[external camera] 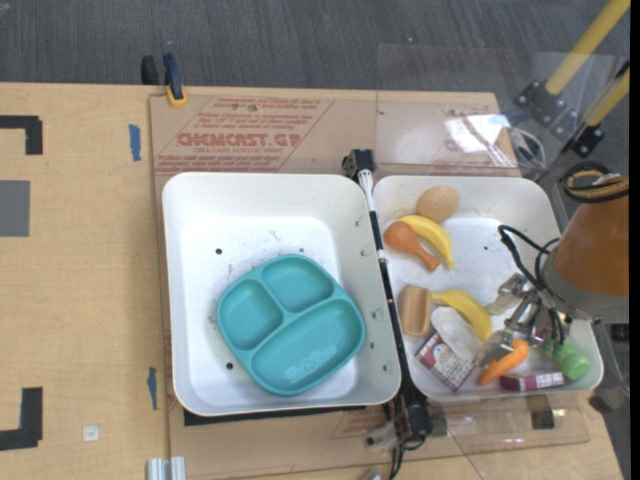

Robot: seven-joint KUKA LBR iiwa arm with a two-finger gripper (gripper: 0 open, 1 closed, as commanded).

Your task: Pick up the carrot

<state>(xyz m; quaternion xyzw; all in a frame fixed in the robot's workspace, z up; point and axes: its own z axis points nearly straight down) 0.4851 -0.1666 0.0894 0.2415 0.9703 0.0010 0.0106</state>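
We see the arm (600, 248) reaching in from the right edge of the frame, its gripper (520, 330) low over the lower right corner of the right bin (470, 180). The carrot (503, 359), small and orange, lies right there in the lower right of the frame, slanted, with its upper end up against the metal fingertips (512, 320). We cannot tell whether the fingers are apart or closed, since the wrist and cables crowd that spot, and we cannot tell whether the carrot sits between them or just beside them, so we do not call it held. The gripper sits here, we judge, because the carrot is wedged among clutter: a green item (572, 362) and a red-and-white pack (532, 380) just beside it, a small box (444, 358) to its left, and a banana (464, 310) above that. Higher in the bin lie another banana (428, 234) on an orange piece (412, 242) and an egg (437, 204). The left bin (200, 268) holds a teal tray (290, 323), well apart from the action. A close approach risks nudging neighbours.
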